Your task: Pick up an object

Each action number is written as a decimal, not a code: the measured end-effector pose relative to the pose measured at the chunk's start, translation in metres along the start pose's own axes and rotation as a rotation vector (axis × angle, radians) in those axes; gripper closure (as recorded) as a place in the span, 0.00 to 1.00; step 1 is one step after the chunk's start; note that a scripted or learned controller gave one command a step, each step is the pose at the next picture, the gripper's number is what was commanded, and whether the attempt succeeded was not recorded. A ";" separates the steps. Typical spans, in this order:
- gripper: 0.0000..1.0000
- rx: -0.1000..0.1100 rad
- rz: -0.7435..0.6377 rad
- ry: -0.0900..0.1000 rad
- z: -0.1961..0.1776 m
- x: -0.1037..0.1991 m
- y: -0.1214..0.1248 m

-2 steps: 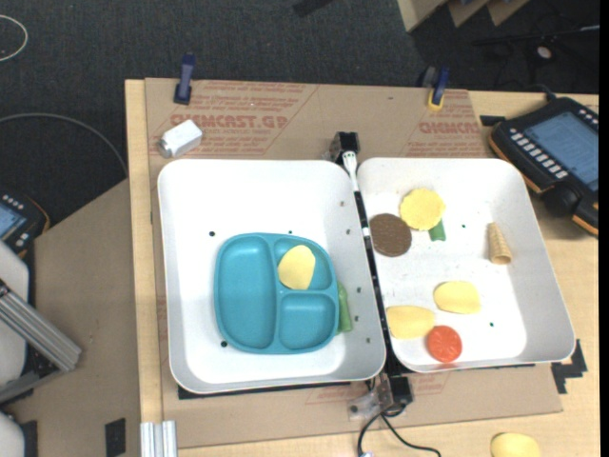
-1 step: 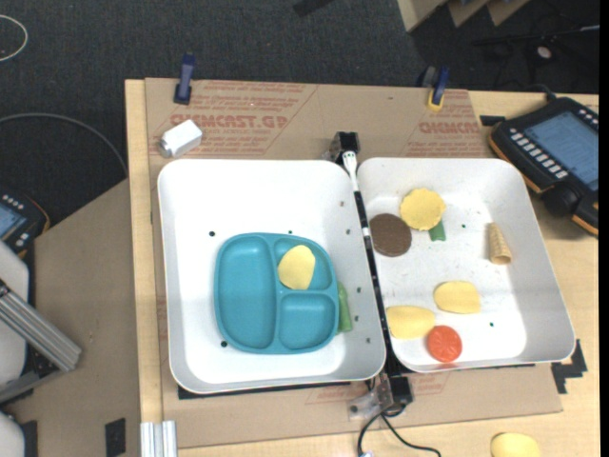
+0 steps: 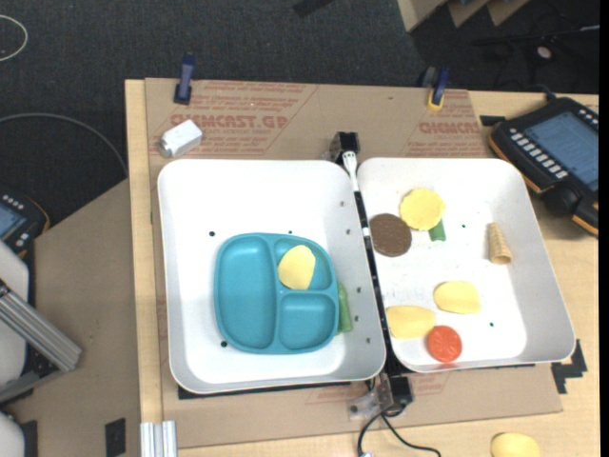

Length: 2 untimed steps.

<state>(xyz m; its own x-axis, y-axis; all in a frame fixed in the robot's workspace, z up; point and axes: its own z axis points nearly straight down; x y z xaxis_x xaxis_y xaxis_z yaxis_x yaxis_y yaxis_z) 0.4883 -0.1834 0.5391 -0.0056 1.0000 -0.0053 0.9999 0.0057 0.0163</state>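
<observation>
Tomato [image 3: 443, 343], red and round, sits lower right of frame in right bin [image 3: 533, 255], touching a yellow piece [image 3: 410, 321] on its upper left. Can't tell my gripper's state. I reach from frame right, so the tomato's nearer than the teal tray [image 3: 249, 298].

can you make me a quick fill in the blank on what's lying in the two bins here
1. The teal divided plate lies in the ____ bin as the camera sees it.
2. A pale yellow piece rests on the plate, in its upper ____ compartment.
3. The brown disc in the other bin touches a round ____ piece.
4. The red round piece sits near that bin's ____ edge.

Missing words: left; right; yellow; front
</observation>
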 end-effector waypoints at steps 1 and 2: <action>1.00 0.026 0.010 0.007 0.106 -0.040 -0.012; 1.00 0.001 0.001 -0.001 -0.002 -0.014 0.023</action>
<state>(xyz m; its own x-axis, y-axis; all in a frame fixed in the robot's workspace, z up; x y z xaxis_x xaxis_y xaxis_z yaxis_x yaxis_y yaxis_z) 0.5117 -0.1970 0.5420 -0.0049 1.0000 -0.0058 0.9999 0.0049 0.0152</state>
